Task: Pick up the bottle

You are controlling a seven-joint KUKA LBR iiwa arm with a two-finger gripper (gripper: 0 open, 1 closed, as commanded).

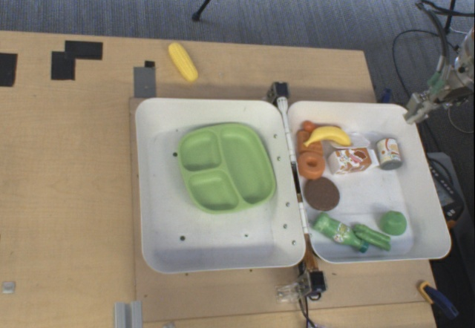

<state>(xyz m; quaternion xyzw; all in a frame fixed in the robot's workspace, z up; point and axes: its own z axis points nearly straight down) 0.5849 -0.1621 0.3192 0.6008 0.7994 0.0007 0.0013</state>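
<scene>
The green bottle [340, 231] lies on its side near the front edge of the right bin [423, 193], its length running left to right. My gripper [414, 111] hangs at the far right corner of that bin, over the rim and well away from the bottle. Nothing shows between its tips.
The right bin also holds a banana [327, 135], an orange donut [311, 164], a brown disc [322, 194], a small carton [349, 160], a can [388, 153] and a green ball [394, 222]. A green divided plate [225, 166] sits in the left bin [159, 193]. A yellow corn cob [182, 61] lies on the bench.
</scene>
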